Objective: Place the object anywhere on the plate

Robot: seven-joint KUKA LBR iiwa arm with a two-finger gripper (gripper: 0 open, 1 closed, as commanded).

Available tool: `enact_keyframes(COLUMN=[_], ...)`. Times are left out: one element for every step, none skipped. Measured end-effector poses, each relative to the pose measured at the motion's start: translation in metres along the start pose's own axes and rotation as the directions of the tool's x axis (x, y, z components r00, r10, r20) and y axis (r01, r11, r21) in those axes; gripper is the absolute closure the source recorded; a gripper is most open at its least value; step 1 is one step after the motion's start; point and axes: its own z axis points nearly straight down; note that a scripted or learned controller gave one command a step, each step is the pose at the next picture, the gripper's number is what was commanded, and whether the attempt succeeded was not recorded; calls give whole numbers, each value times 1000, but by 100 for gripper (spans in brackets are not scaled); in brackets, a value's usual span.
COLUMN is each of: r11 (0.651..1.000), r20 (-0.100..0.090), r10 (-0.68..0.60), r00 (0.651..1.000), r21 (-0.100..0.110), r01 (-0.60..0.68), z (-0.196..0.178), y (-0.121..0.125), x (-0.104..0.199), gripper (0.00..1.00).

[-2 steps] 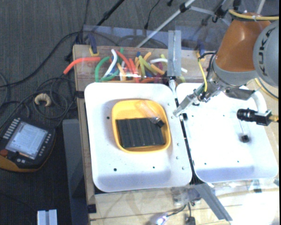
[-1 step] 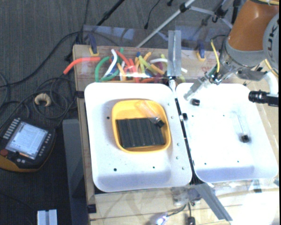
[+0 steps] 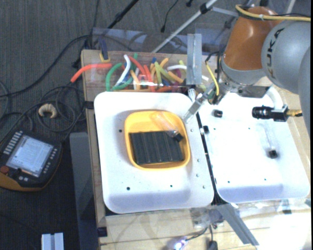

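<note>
1. Nearest the camera: left bin (image 3: 146,197), front rim and floor bare, open room all round the plate.
2. Yellow plate (image 3: 156,139) sits mid-left bin, rim apart from every bin wall. A dark ribbed rectangular object (image 3: 154,148) lies flat on it, within the rim.
3. Right bin (image 3: 261,181): floor mostly open; a few small dark bits near the middle and back.
4. Gripper (image 3: 176,134) reaches over the divider to the plate's right rim, tip just beside the dark object's corner. Grip state: cannot tell.
5. Arm (image 3: 271,40): letters "KU" legible on the grey housing.
6. Far edge: coloured cables (image 3: 141,72) crowd behind the bins.
</note>
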Motion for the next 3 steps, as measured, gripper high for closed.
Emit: enact_keyframes(r11=[926,838,739], r20=[1,3,2], r10=[-377,-546,-674], r00=[926,838,739], r21=[-3,-1,-1], r01=[377,546,674], z=[-16,-63,-60], y=[57,55,66], x=[63,48,66], gripper=[0,0,0])
